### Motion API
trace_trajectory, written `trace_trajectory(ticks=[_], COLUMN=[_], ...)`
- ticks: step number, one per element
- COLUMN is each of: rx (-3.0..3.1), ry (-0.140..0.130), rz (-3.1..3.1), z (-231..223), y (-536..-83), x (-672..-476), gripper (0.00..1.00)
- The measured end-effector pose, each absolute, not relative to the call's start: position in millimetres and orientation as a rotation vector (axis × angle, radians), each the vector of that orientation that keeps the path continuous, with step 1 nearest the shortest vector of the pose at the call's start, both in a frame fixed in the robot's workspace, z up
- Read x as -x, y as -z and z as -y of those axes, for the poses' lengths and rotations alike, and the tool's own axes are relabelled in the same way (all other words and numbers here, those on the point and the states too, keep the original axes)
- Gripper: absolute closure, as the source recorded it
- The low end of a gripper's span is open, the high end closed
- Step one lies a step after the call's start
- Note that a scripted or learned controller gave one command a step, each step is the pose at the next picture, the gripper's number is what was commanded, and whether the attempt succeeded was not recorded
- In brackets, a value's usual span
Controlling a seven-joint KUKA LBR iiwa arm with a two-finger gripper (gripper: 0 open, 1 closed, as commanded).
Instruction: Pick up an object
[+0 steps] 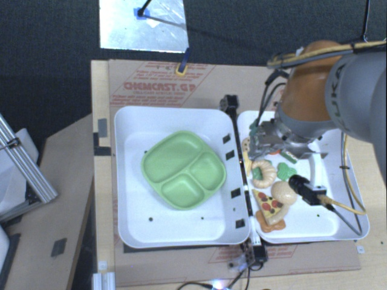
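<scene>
So the gripper (263, 145) is down low in the right bin (341, 225), near its left wall and right above a little heap of toy food. Honestly can't tell how far open it is or whether it has hold of anything, since the wrist blocks that part.

The ring-shaped toy (264, 171) sits just below it, tan with green and pink on it, kinda like a donut. Touching that is a pale rounded toy (282, 193), and below those lies a toy pizza slice (269, 208), orange crust with red and green spots. A small green bit (288, 157) pokes out from under the wrist.

The left bin (139, 222) holds a light green plate (183, 170) with three compartments, sitting a bit rotated.

The cardboard (160, 86) under both bins on the bench (66, 162) reads "CHEMCAST GP" in red print.
</scene>
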State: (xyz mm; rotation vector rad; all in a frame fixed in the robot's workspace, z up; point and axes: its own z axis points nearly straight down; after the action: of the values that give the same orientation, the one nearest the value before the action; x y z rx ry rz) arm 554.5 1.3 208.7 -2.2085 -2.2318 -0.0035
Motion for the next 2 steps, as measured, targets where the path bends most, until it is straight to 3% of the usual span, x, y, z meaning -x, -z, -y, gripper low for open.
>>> trace_trajectory(ticks=[2], rx=[2.209], ry=[0.004], rz=[2.232], z=[-103], y=[-216], x=[-550.9], gripper=[1.00])
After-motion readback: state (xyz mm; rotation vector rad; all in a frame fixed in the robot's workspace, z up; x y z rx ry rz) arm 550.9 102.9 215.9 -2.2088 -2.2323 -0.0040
